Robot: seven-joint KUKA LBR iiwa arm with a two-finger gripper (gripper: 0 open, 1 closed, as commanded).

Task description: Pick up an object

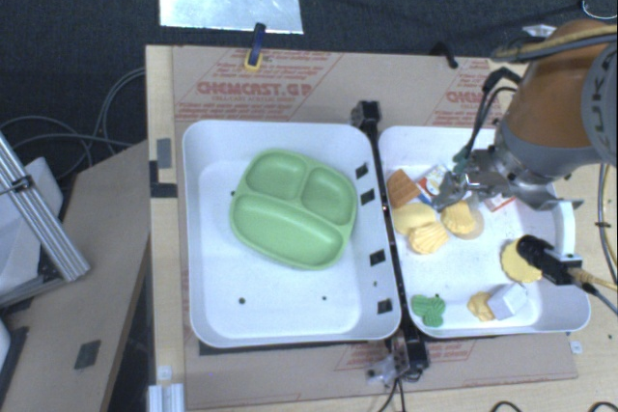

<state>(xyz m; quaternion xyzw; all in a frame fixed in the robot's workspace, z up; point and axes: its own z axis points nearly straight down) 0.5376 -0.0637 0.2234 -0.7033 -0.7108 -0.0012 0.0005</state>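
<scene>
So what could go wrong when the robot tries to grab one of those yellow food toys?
The gripper is low among crowded toys: a yellow piece, a round one and an orange-brown piece. It might pinch two together or nudge one away. The green plate sits safely apart in the other bin.

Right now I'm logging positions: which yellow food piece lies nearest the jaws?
The round yellow piece just below the gripper; other yellow pieces lie farther off.

It was a robotics lab: a grey-and-orange arm (pixel 555 111) at the right reached over two white bins (pixel 212 304) on a cardboard-covered bench (pixel 290 77), loose cables (pixel 116 111) at the left.
</scene>
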